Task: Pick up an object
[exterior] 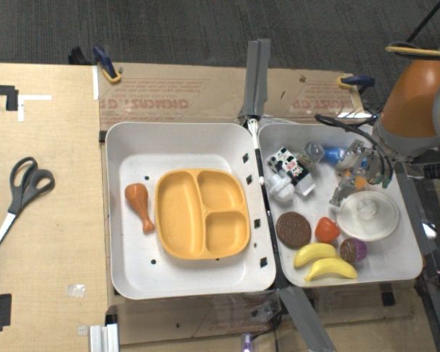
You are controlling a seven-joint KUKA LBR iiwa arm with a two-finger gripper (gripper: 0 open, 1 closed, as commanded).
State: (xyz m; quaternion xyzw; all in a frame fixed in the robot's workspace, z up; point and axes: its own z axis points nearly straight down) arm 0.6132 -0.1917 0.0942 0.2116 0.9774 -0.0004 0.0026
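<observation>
arm reaching into right bin (407, 270) | fingers (350, 184) hanging just above-left of clear lid (367, 215) | grip: cannot tell

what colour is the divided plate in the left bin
Yellow-orange all over, the divided plate shows plainly in the camera view, lying beside a brown toy drumstick.

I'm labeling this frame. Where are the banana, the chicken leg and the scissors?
banana (324, 262): camera view, middle of the fruit.
chicken leg (141, 206): camera view, middle of the leg.
scissors (28, 182): camera view, on the handles.
</observation>
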